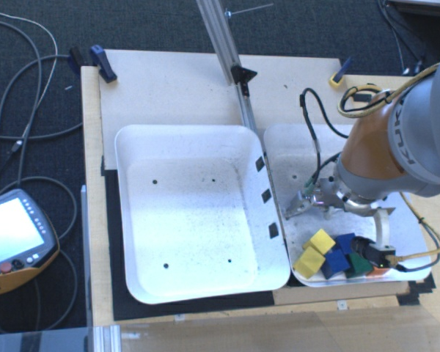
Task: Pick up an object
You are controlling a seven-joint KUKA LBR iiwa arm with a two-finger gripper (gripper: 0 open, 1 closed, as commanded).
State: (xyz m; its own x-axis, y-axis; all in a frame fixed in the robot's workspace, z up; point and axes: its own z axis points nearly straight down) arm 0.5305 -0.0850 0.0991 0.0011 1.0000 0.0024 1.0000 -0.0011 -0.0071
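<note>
Over the right bin (279, 149) the grey arm (418, 134) reaches in, its orange band (367, 152) sitting just above the wrist, and the gripper (299, 205) hangs low near that bin's left wall, close to the black clips on the divide between the two bins. Whether its fingers are apart or closed I cannot tell; the metal parts there blur together, and nothing can be made out between them. Down toward the near edge of the right bin, just below the gripper, lies a huddle of toy blocks: a yellow block (314, 253) on the left, a blue block (339, 254) touching it, a green piece (361, 265) to the right of that, and something orange (381, 272) peeking out at the far right. Left of the right bin sits the other white bin (183, 211). No readable writing or brand shows anywhere on the bench.
</note>
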